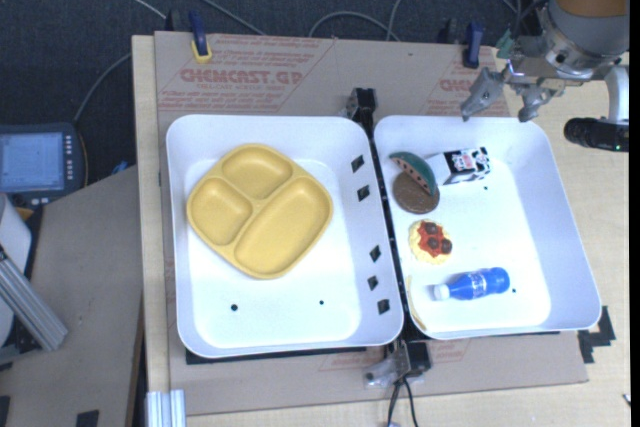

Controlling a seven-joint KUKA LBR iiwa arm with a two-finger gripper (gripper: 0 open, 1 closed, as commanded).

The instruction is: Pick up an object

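Note:
My gripper [503, 104] hangs above the far rim of the right bin [560, 245], open, its two fingers spread with nothing between them. Inside that bin lie a small black-and-white carton [466, 165], a brown round piece with a teal edge [414, 185], a yellow pastry with red topping [431, 240] and a blue bottle [474, 285] on its side. All of them sit below and left of the gripper, apart from it.
The left bin [200, 315] holds a yellow divided plate [259, 209]. A black clamp strip [372, 215] runs between the bins. Blue clips [200, 33] hold the cardboard backing. Cables cross the dark floor behind; a small screen [35, 158] stands at the left.

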